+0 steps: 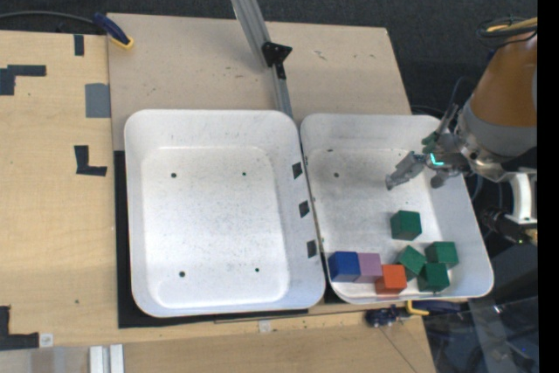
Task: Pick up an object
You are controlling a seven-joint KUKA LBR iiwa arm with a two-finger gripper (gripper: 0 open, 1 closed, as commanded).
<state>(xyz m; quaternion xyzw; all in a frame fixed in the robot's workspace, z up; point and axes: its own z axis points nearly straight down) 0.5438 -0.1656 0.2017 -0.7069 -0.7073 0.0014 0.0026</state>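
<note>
Over the right bin, the gripper hangs with fingers spread and nothing between them. Blocks crowd the bin's near edge; one green block sits apart just below the gripper, likely the easiest pick, clear of neighbours.

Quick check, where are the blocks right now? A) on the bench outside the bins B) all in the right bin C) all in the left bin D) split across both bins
B: every block, from the blue block to the lone green block, lies in the right bin.
</note>
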